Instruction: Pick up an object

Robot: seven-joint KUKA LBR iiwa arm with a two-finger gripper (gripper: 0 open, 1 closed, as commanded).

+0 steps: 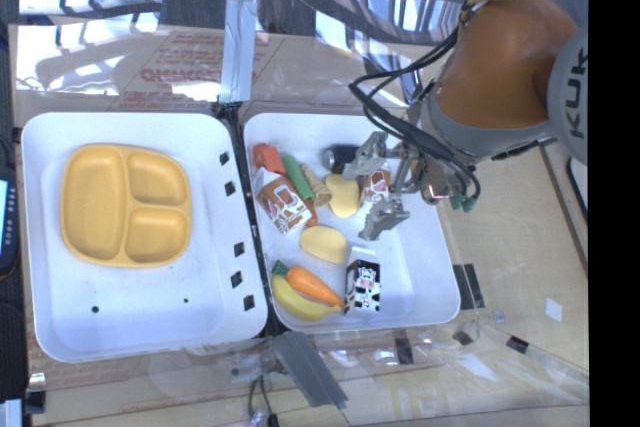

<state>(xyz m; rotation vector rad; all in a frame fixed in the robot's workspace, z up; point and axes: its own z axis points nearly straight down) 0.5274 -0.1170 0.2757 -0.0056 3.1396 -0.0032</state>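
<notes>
My gripper [378,183] hangs low over the right bin [430,260], near its upper right part. Its two grey fingers [384,215] stand spread apart, open. Between them sits a small red and white carton [377,182], and I cannot tell whether the fingers touch it. Just left of it lie a pale yellow pear-shaped piece [343,196] and a dark object [341,155]. Further left are a bigger red and white carton [285,206], a green piece [297,175] and a red piece [265,157].
Lower in the right bin lie a yellow lump [323,242], a carrot [314,286] on a banana [298,304], and a cow-patterned carton [363,286]. The left bin [60,315] holds a yellow divided plate [125,205]. Black cables [400,80] loop off the wrist.
</notes>
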